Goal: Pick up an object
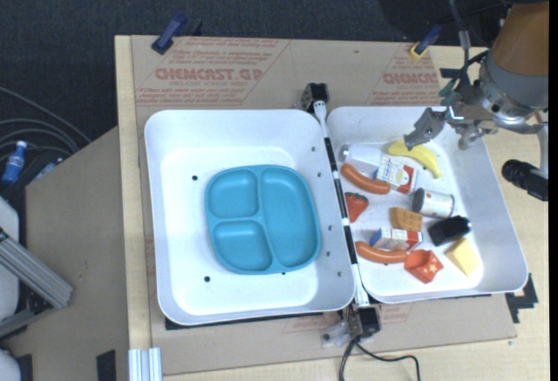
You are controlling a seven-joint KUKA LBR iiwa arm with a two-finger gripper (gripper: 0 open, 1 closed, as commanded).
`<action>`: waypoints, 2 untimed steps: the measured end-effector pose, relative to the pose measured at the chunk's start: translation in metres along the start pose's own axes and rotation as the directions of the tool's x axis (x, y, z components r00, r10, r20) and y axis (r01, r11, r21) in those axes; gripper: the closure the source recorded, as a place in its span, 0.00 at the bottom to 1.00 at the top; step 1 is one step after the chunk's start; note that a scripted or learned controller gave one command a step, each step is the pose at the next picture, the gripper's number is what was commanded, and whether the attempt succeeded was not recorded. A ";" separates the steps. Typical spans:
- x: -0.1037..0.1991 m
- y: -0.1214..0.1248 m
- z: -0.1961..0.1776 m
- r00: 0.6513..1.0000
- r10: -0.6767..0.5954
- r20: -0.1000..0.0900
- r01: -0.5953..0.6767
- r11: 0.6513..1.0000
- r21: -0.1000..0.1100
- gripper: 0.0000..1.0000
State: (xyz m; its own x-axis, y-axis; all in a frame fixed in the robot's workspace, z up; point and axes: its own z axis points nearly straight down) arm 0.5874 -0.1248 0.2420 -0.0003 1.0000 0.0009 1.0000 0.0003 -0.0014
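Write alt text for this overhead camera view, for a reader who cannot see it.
A grey robot arm's two-finger gripper hovers over a yellow toy banana in the right white bin, among toy sausages and other small food pieces. The left white bin holds a blue divided plastic plate.

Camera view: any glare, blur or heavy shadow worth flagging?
Camera view: lighting even and soft, the blue tray only faintly shaded in its compartments; the white right bin is bright but not blown out; the gripper looks slightly soft over the banana; small items lack fine detail.
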 end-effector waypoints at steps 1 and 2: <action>-0.034 -0.002 0.111 1.000 0.002 0.000 -0.002 1.000 0.003 0.00; -0.046 0.079 0.157 1.000 -0.001 0.001 0.001 1.000 -0.001 0.00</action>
State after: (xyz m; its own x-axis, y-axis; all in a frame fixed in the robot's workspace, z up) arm 0.6664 -0.1708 0.0845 -0.0013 1.0000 0.0001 1.0000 0.0013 -0.0006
